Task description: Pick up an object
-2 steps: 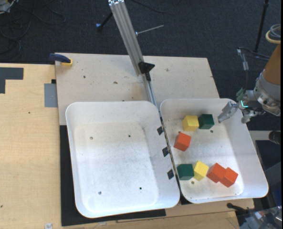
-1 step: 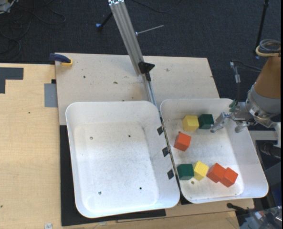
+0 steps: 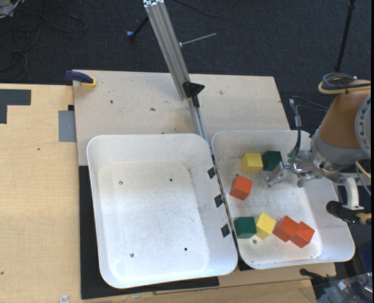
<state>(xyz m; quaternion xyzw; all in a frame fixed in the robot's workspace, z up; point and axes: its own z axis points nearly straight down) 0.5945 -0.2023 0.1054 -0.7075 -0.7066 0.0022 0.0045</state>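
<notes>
Blocks sit in your right bin: a yellow block and dark green block near its far edge, an orange block by the left wall, and a green block, yellow cube and red blocks along the near edge. Your tool hovers between the groups, holding nothing; you cannot tell its spread.

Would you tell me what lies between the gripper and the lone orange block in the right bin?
In the camera view, only bare white bin floor lies between the gripper and the orange block.
</notes>
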